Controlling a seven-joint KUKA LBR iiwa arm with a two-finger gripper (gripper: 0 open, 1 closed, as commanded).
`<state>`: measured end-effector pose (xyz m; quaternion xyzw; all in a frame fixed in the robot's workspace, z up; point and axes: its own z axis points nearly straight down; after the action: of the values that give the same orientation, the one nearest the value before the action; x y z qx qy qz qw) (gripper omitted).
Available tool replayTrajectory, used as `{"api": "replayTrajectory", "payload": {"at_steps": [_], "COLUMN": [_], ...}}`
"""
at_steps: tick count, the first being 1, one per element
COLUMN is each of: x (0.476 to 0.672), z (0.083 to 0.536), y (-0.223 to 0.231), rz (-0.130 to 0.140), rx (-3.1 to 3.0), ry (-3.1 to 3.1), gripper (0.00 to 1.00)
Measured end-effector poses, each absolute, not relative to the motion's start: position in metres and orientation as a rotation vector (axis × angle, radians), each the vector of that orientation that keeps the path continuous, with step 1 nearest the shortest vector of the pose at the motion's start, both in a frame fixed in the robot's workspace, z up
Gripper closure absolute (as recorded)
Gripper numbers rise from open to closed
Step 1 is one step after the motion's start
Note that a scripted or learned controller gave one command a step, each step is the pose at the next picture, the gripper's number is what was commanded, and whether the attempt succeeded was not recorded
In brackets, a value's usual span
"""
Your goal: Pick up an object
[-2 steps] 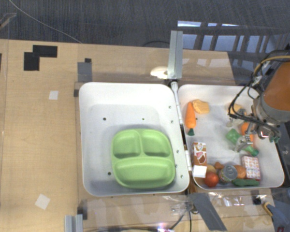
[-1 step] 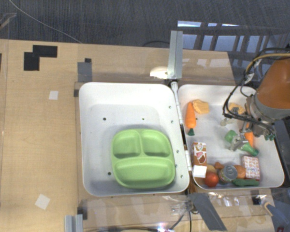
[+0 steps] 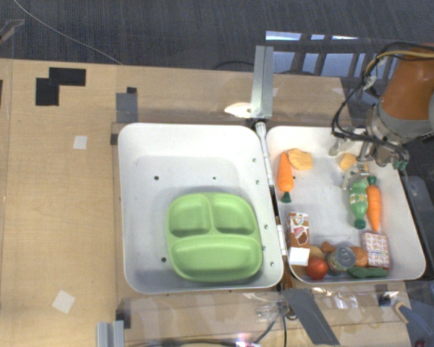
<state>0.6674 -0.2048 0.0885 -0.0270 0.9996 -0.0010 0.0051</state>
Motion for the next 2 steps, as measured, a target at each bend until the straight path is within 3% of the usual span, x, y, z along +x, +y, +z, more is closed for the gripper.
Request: {"api": "replayTrajectory", "payload": {"at_steps": [1,2], "x": [0.625,0.570], "z": [0.088,0.089], "y": [-0.205,-0.206], "rz": [-0.003,-0.005], "rx": [-0.169,-0.177], "ry": [3.126,3.124], "gripper": [0.00,0.00]}}
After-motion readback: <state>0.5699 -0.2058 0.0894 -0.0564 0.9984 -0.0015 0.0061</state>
